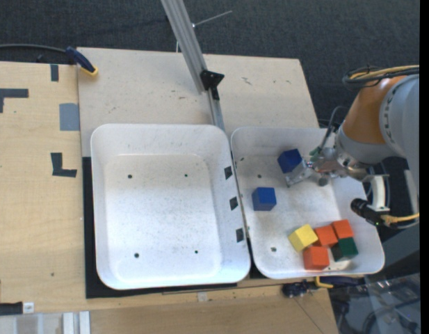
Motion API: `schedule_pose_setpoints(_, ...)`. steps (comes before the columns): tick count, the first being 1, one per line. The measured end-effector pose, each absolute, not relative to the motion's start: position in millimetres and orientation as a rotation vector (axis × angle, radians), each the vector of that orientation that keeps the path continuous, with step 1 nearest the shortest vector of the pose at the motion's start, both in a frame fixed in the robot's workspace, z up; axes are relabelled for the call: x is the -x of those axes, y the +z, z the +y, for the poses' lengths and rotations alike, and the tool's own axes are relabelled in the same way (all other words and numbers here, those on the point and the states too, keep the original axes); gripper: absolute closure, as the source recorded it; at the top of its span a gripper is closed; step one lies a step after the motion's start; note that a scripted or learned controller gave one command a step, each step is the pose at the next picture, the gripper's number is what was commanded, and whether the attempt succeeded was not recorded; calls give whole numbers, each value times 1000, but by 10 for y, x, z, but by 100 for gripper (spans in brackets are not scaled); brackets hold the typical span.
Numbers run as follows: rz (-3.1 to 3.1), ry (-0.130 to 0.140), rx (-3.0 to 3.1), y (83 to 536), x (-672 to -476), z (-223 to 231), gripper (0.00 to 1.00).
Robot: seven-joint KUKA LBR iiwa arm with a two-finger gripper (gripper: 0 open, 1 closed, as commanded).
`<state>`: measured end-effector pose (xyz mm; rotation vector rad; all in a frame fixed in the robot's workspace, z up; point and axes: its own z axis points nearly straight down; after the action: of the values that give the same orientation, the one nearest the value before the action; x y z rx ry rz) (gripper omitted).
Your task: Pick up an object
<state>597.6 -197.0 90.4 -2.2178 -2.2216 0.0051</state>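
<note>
One grey arm (381,127) reaches in from the frame's right, its gripper (297,176) low over the right bin (270,259) just beside a blue cube (289,161).

Whether the tool is clenched or released cannot be told. A second blue cube (264,198) lies at the bin's centre; yellow (303,237), orange (330,233) and green (345,248) blocks cluster at lower right. The left bin (103,207) sits alongside it.
</note>
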Motion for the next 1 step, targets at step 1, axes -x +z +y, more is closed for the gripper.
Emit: schedule_pose_setpoints(1, -2223, 4, 2217, 1014, -5981, -1963, 100)
